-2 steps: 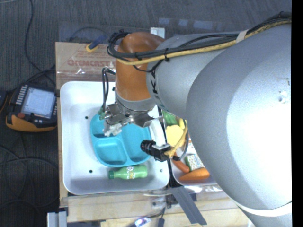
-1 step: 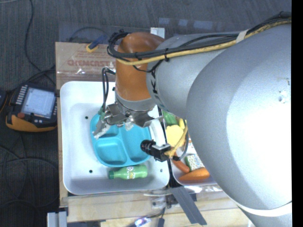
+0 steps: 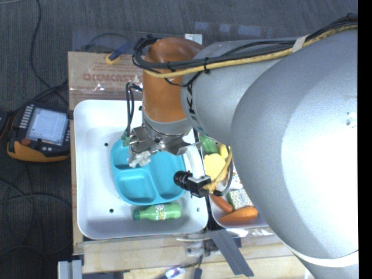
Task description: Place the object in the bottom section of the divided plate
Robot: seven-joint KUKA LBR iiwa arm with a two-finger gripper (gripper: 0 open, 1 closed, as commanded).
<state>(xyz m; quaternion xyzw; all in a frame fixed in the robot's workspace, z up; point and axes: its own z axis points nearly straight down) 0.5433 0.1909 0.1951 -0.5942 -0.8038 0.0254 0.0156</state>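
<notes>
Gripper (image 3: 139,156) over far-left of blue plate (image 3: 142,185), jaws hidden so can't tell grip; you'd shift twd near section, clear of bottle (image 3: 157,213).

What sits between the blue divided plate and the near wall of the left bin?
In the camera view, a green bottle lies on its side there, just below the blue divided plate on the left bin floor.
</notes>
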